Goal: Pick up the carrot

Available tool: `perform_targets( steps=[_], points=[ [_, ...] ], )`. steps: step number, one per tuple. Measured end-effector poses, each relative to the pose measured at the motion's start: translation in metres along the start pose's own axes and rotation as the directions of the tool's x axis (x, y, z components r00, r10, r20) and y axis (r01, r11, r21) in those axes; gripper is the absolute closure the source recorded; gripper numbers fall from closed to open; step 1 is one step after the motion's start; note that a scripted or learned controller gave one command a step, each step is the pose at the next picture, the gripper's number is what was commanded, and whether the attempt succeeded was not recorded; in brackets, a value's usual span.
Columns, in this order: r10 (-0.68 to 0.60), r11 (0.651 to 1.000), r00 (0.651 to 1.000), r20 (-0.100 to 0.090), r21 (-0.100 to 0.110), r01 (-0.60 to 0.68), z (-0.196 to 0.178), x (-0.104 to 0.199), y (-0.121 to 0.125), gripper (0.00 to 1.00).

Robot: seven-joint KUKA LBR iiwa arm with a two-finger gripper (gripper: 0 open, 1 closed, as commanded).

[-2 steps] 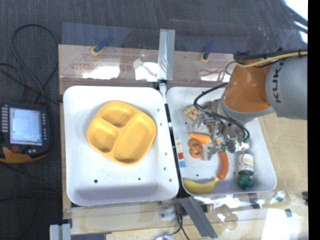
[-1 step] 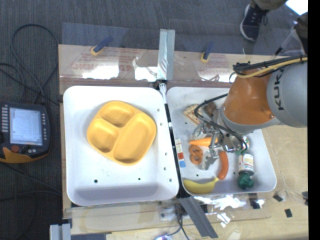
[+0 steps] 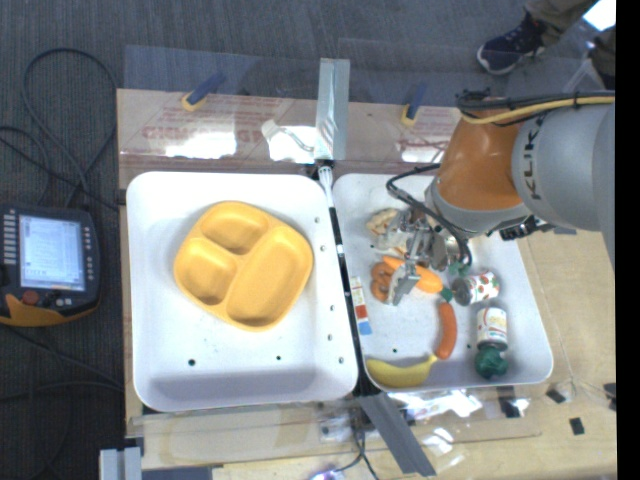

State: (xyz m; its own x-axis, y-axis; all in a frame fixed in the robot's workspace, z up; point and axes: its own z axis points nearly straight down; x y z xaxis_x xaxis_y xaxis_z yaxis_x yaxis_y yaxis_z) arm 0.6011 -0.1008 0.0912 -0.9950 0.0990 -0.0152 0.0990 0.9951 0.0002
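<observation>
1. Orange is what draws the eye in the right bin (image 3: 535,353): the carrot (image 3: 428,281) lies near its middle, directly beneath the gripper (image 3: 412,268) of the grey arm (image 3: 560,168).
2. I cannot tell how wide the metal fingers (image 3: 405,288) stand, or whether they have hold of anything; they overlap the carrot from this slant, but nothing shows it clamped between them.
3. The biggest risk, to my mind, is clutter. A second orange piece (image 3: 382,280) sits just beside the carrot on the left, and a small can (image 3: 480,287) lies close on the right, so closing fingers could catch or shove the wrong thing.
4. A sausage (image 3: 446,330) lies just below the carrot, with a banana (image 3: 403,370) along the near wall and a green bottle (image 3: 489,343) to the right; a slipped carrot would likely roll in among these.
5. A pale crumpled item (image 3: 384,221) lies above, near the dividing wall between the bins.
6. Open room is mostly straight up. The left bin (image 3: 160,368) holds a yellow divided plate (image 3: 243,264), well apart from the work.
</observation>
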Motion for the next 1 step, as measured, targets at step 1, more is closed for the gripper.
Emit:
perform_targets(
  steps=[1],
  points=[
    [-0.001,1.000,1.000,0.008,0.003,0.001,-0.0117,-0.0023,0.0000,1.00]
  ],
)
